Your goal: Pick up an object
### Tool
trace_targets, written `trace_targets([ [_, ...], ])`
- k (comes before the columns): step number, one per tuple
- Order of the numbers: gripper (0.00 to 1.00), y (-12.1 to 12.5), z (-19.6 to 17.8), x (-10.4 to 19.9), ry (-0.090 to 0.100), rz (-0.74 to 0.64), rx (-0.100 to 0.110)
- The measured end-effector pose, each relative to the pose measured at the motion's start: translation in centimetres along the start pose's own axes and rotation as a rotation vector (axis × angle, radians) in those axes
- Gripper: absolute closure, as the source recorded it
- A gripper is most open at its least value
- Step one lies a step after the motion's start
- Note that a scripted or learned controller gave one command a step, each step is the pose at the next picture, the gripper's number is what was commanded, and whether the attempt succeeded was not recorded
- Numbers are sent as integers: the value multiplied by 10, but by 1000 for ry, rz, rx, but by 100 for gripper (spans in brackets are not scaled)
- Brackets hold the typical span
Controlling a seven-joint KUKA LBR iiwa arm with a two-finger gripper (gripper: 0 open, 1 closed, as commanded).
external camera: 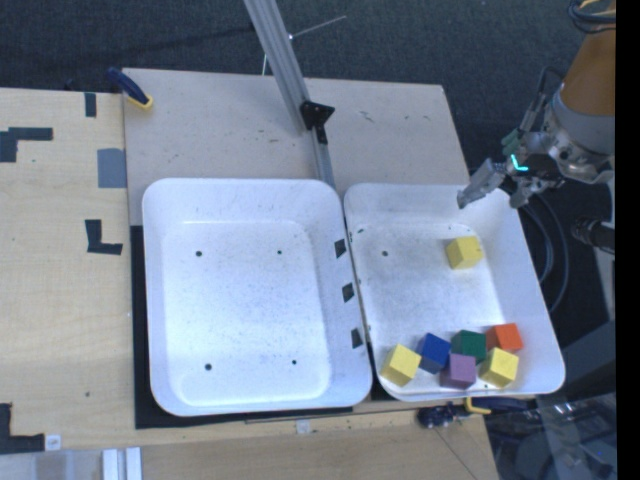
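Starting at the near edge of the right-hand shallow white plastic bin: a cluster of small cubes sits along its front wall. Leftmost is a yellow foam-like cube, then a blue cube touching it, a purple cube just beside that, a green cube behind the purple one, another yellow cube at the right end, and an orange-red cube just behind it (all packed close, several touching). Farther back, well apart from the cluster, a lone yellow cube rests on the bin floor toward the right side. The left-hand shallow white bin lies alongside, touching the right one. Beyond the lone cube, over the far right rim of the right bin, hangs the grey two-finger gripper; jaws look spread apart, nothing between them. Its orange-banded grey arm comes in from the right. A slanted grey metal pole crosses the far bench.
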State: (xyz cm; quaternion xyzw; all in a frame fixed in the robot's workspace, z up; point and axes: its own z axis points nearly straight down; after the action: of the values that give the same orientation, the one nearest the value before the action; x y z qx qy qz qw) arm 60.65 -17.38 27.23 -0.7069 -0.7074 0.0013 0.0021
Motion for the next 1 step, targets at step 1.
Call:
trace_targets([
  [1, 0, 1, -2, 0, -2, -1, -4],
])
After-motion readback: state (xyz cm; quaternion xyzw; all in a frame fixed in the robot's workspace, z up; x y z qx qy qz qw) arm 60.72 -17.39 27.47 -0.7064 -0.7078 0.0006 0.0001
